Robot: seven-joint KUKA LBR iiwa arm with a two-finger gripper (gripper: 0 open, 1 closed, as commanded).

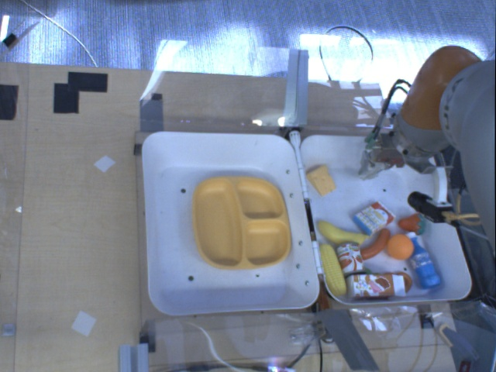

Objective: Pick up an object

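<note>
My gripper [375,163] hangs over the far part of the right bin [341,155], above bare bin floor, and nothing shows in its grasp. A pale yellow cheese wedge [321,180] lies to its left. Closer to the front are a blue and orange carton [372,217], a banana [336,232], a sausage [375,243], an orange [399,247], a small red item [408,223], a blue bottle [425,267], a corn cob [332,270] and a brown-labelled bottle [378,285] lying on its side.
The left bin [170,208] holds a yellow divided plate [241,222]. A raised divider [305,208] separates the two bins. The arm [453,99] enters from the right, over the right bin's far corner.
</note>
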